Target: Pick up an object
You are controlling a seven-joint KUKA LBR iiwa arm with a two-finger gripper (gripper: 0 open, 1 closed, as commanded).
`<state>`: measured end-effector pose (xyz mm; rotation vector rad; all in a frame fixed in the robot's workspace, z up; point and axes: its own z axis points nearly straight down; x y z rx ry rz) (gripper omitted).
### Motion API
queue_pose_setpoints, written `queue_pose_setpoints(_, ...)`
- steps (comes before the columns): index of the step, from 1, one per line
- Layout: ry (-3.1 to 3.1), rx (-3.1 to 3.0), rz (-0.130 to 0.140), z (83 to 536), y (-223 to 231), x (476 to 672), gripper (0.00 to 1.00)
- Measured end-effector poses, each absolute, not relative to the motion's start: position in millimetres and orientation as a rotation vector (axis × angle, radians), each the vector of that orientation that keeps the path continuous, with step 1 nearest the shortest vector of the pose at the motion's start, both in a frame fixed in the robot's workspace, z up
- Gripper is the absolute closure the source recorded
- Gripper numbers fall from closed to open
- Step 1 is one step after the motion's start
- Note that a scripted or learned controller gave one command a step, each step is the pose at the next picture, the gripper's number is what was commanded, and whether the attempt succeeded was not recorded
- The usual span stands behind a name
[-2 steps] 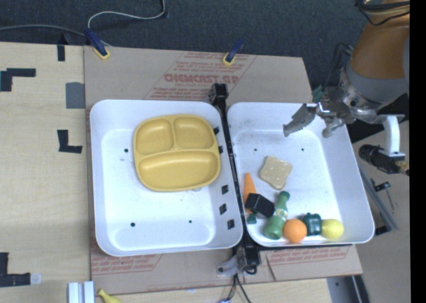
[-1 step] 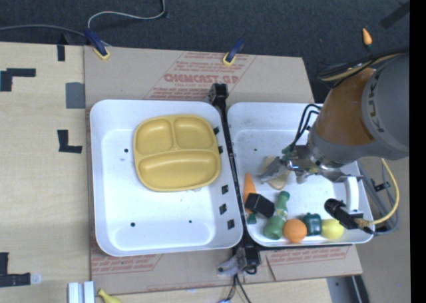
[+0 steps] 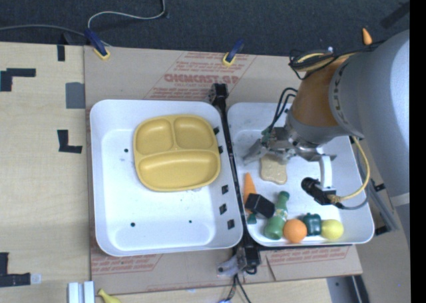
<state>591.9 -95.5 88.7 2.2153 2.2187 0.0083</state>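
The right bin holds a pale bread-shaped piece, an orange carrot, a black block, a green bottle, an orange ball, a teal item and a yellow lemon. My gripper hangs low over the upper left part of this bin, just above and left of the bread piece. Nothing is visibly held in it. The arm's wrist hides the bin floor behind it.
A yellow divided plate lies in the left bin. A black divider runs between the bins. The grey arm covers the right bin's upper right. A yellow cable loops near the right wall.
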Motion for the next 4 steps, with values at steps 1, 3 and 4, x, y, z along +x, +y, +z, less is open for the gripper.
queue_pose_setpoints(1, 2.215, 2.214, 0.008, 98.6, -96.9, 592.3, 1.00)
queue_pose_setpoints(3, 2.217, 2.216, 0.004, 89.0, -95.9, 615.3, 0.00)
queue_pose_setpoints(4, 2.214, 2.213, 0.010, 99.3, -95.8, 616.4, 1.00)
